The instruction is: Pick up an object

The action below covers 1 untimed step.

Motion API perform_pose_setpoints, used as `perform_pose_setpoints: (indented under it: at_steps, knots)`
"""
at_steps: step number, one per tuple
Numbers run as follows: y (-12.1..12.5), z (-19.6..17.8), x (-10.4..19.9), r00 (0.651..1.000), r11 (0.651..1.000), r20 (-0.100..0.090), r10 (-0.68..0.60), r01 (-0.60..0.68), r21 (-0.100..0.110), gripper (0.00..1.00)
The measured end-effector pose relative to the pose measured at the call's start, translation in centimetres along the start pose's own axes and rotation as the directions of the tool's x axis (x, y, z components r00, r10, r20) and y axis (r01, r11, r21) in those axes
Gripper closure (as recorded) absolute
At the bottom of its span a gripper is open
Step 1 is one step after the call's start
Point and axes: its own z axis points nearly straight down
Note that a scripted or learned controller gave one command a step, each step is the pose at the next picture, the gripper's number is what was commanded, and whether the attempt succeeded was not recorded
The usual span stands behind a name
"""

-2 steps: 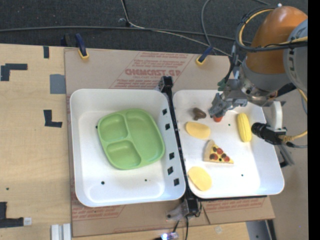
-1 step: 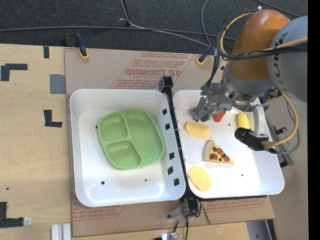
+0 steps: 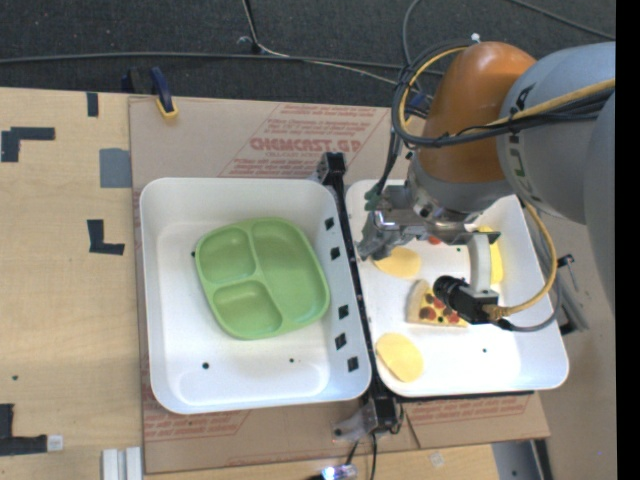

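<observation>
Jaws hidden, over right bin

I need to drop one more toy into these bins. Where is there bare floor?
Left bin: bare strips around the green plate, widest along the near edge. Right bin: open at the near right corner, beyond the pizza slice and near yellow piece. Crowded under the gripper, by the other yellow piece and banana.

Illumination even and moderately bright, sourced overhead. Both white bins render near overexposure with slight glare on their floors. Soft shadows line the inner bin walls. Focus adequate throughout; mild softness and compression noise. Backdrop beyond the bench is dark.
</observation>
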Motion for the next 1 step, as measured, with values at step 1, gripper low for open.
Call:
perform_pose_setpoints:
  at_steps: [1]
  knots:
    - [-0.88, -0.06, 5.47, 1.000, 1.000, -0.001, -0.002, 0.002, -0.001, 1.00]
